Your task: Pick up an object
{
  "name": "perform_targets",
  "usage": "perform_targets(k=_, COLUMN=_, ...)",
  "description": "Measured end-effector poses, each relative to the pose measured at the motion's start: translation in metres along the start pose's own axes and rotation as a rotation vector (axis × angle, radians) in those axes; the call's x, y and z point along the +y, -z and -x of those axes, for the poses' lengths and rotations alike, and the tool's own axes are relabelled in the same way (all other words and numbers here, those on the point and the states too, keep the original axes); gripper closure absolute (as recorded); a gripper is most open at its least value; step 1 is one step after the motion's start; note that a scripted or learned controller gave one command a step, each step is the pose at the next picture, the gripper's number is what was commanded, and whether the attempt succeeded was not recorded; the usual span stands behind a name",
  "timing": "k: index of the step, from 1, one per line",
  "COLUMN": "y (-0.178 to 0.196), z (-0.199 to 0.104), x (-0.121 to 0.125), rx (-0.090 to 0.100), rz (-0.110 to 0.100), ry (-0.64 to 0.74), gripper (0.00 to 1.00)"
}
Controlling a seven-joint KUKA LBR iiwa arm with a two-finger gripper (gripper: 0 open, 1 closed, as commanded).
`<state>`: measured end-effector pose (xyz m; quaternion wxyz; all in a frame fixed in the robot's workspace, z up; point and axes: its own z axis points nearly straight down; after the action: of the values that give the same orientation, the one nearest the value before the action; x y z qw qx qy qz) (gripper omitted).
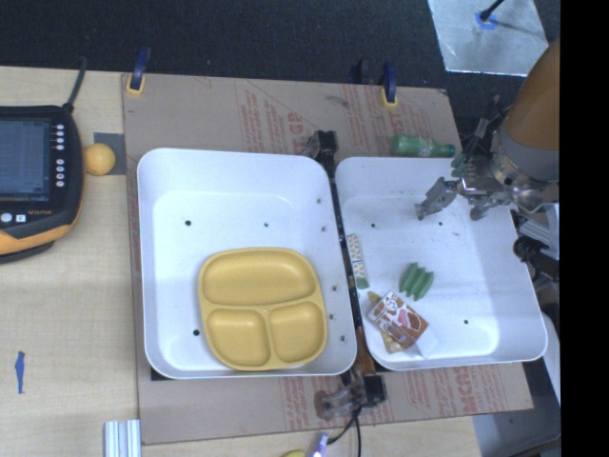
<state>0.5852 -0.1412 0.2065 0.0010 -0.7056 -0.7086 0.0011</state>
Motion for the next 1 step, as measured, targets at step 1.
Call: perform_targets(k=1, y=-0.1044, z=0.0048, x=-0.0783, rx=0.0, rz=-0.002, ry=0.001, gripper=0.0)
